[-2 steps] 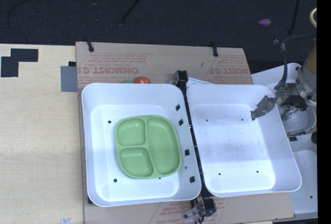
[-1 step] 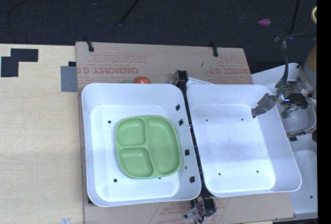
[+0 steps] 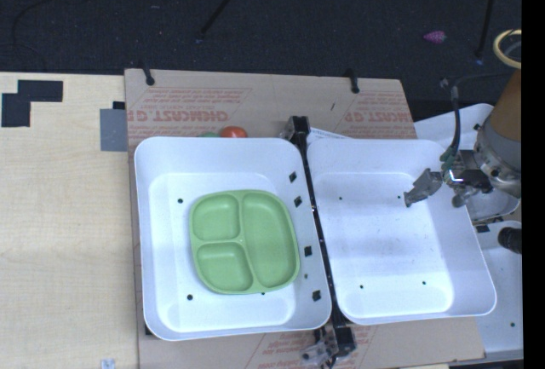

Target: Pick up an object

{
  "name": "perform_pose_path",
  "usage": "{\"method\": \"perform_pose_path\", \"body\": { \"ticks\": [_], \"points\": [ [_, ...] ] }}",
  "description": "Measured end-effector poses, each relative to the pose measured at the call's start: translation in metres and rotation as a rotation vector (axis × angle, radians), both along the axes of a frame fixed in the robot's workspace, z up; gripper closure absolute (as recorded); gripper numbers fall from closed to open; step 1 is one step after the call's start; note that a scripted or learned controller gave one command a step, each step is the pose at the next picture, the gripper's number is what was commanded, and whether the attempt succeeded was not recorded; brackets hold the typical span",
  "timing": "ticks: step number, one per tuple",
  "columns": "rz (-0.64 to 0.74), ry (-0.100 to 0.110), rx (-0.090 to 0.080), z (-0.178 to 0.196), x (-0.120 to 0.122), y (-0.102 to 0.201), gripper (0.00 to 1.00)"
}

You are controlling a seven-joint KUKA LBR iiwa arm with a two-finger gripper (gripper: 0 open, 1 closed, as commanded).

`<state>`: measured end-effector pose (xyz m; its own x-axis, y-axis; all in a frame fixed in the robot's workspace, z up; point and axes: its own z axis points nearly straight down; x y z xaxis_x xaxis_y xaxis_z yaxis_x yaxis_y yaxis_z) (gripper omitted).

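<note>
A light green divided plate (image 3: 244, 241) lies flat in the left bin (image 3: 162, 188), near its middle. My gripper (image 3: 436, 197) hangs over the right edge of the right bin (image 3: 383, 308), far from the plate. Its two grey fingers (image 3: 419, 187) are spread apart, so it is open, with nothing between them. The arm's orange band (image 3: 511, 107) rises at the right edge of the view.
A small red-orange object (image 3: 232, 133) sits on the cardboard just behind the left bin's far rim. A black divider with clips (image 3: 308, 222) runs between the two bins. Pale wooden bench top (image 3: 60, 231) stretches to the left.
</note>
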<state>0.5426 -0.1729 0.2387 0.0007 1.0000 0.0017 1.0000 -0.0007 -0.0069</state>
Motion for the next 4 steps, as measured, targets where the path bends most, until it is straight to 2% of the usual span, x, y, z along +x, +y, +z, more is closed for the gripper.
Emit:
{"method": "perform_pose_path", "body": {
  "ticks": [2,3,4],
  "points": [
    [0.000,0.000,0.000,-0.117,0.011,-0.006,0.00],
    [-0.003,-0.002,0.000,-0.104,0.011,-0.007,1.00],
    [-0.001,-0.008,-0.002,-0.054,0.018,-0.016,1.00]
  ]
}}
